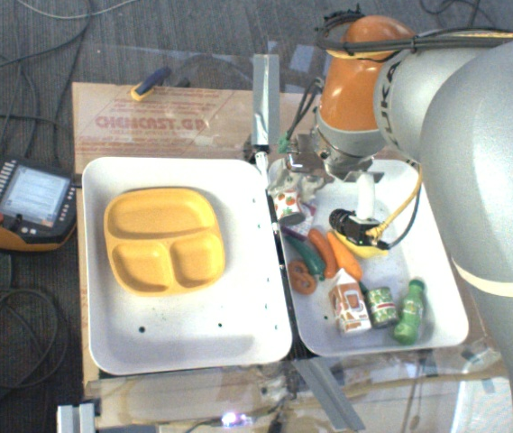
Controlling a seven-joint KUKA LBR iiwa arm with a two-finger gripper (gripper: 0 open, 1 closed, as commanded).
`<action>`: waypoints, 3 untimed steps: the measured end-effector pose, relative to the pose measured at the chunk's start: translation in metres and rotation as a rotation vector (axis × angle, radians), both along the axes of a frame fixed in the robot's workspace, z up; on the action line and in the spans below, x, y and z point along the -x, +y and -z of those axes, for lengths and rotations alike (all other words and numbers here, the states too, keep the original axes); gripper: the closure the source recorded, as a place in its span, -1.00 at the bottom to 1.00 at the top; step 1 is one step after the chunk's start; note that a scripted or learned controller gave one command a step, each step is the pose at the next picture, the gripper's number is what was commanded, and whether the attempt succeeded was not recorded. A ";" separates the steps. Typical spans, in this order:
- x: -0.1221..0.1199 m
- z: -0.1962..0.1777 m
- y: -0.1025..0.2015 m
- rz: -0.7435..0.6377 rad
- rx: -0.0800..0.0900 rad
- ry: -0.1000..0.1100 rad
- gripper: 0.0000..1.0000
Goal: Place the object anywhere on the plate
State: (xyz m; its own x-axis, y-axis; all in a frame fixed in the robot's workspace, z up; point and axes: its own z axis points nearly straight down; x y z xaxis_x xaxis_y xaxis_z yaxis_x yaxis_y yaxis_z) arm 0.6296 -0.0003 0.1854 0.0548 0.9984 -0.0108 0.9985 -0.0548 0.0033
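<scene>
On the tabletop (148,124), two white bins side by side. In the left bin (112,341), a yellow plate (161,240) with three compartments, lying flat toward the bin's far half. In the right bin (445,327), all the loose items, none on the plate, well apart from it with the bins' rims between. Reaching in from the right, the grey arm (472,133), its orange band (364,70) above the wrist, poised over the right bin's far left corner. Jaws down in that corner, too hidden by the wrist to tell whether spread or pressed together. Just beneath them, a small white carton with red print (286,204), perhaps touching, hard to say at this slant. Nearer the camera, a dark purple piece (296,238), a green vegetable (312,258) and an orange carrot (343,254) close together, then a reddish round item (303,281) by the bin's left wall. Along the near side, a white and orange carton (351,307) upright, just beside it a green can (382,307) and a green bottle (409,314). Left of the left bin, off the tabletop, an orange-edged handheld screen (26,207).
</scene>
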 end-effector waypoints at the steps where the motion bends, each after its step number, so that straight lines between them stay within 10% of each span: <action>1: 0.033 0.004 0.070 -0.006 -0.007 0.007 1.00; 3: 0.035 0.022 0.167 -0.071 -0.008 0.010 1.00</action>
